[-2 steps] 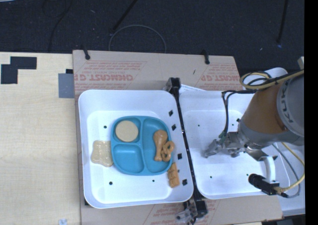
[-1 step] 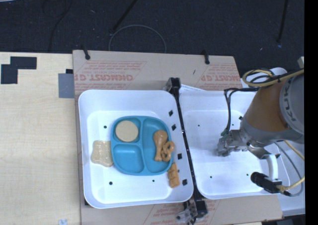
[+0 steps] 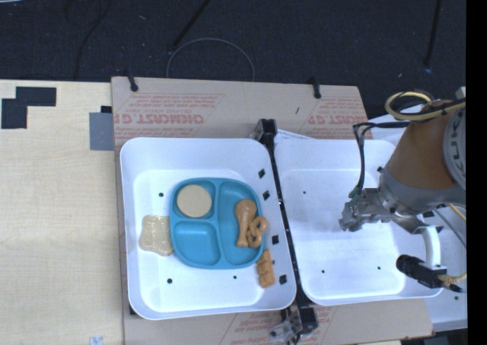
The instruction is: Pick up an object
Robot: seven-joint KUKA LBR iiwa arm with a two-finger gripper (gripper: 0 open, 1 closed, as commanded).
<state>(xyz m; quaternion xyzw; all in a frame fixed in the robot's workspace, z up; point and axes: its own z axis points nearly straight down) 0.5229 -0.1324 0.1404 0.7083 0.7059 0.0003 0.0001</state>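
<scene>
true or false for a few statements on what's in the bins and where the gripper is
1. The blue tray lies in the left bin. True.
2. A round tan disc sits in one tray compartment. True.
3. The gripper hangs over the left bin. False: it is over the right bin.
4. The pale flat piece lies inside the tray. False: it lies beside the tray's left edge, on the bin floor.

Bench [image 3: 53, 214] under two white bins [image 3: 144, 161]
</scene>
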